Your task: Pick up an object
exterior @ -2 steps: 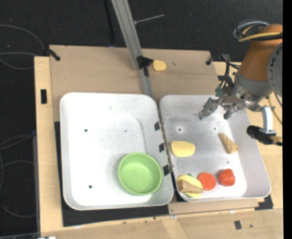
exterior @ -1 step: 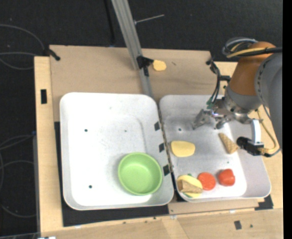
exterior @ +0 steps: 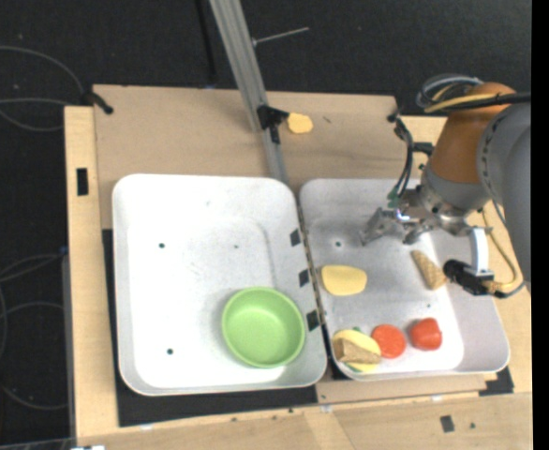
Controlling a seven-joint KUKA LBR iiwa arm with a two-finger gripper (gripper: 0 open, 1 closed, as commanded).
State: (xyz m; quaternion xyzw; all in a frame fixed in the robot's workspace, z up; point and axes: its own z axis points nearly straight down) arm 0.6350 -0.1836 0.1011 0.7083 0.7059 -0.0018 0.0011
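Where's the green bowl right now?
The green bowl sits in the left bin, at its near right corner, beside the divider to the right bin.

A robot lab: a plywood bench (exterior: pixel 190 134) holds two white bins (exterior: pixel 162 214), with loose cables (exterior: pixel 12 251) across a black floor and a metal pole (exterior: pixel 242 54) standing behind.

Arm (exterior: pixel 499 157) cut off at right edge; end effector (exterior: pixel 396 225) fingers indistinct.
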